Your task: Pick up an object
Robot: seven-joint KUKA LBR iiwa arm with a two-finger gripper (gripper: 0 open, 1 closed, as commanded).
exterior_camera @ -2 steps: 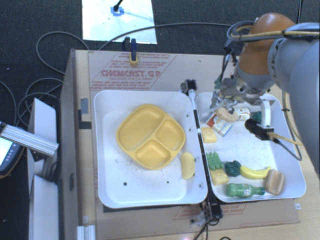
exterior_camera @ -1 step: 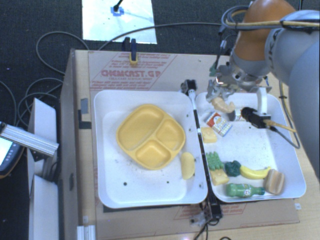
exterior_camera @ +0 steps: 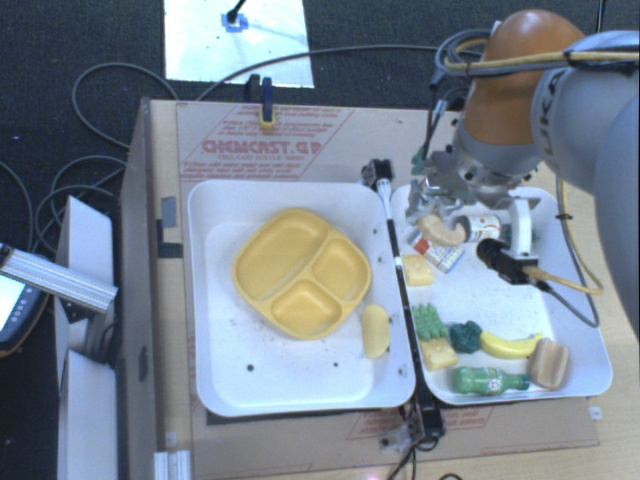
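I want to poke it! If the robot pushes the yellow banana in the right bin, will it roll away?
The banana would probably spin or slide rather than roll far, since it is curved. It looks like smooth plastic, so likely light and a bit slippery. The green bottle close below might stop it.

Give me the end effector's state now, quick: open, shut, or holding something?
End effector: low in the right bin, above a tan piece; grip state cannot be told.

Gripper (exterior_camera: 447,211) low over right bin (exterior_camera: 580,298); yellow tray (exterior_camera: 300,271) in left bin (exterior_camera: 215,268).
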